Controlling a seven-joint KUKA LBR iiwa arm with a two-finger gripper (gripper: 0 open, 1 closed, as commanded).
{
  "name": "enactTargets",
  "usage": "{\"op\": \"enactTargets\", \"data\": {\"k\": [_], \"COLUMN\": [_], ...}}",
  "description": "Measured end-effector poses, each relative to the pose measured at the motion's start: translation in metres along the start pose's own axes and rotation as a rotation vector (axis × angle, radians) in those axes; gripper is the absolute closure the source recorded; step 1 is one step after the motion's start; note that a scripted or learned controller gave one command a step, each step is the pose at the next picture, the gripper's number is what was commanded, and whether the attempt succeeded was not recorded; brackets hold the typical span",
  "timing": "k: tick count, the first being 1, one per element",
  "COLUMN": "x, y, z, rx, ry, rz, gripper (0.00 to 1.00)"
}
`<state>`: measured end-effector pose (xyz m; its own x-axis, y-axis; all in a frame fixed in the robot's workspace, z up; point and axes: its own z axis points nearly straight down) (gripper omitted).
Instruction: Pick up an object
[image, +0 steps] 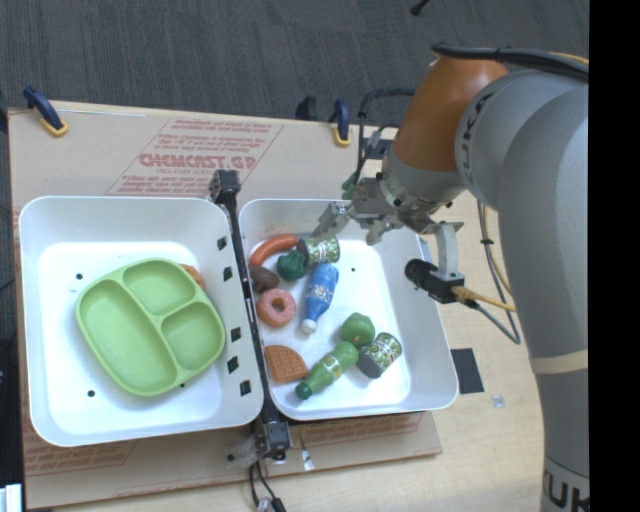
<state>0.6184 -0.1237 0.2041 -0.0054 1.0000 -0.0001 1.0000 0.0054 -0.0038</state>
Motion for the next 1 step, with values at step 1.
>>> {"op": "enactTargets", "data": {"k": [1], "x": [-0.0216], "y": [-0.0609], "z": [-0.1027], "rx": [-0.004], "ry": [-0.001], "rz": [0.000], "gripper": [0.00]}}
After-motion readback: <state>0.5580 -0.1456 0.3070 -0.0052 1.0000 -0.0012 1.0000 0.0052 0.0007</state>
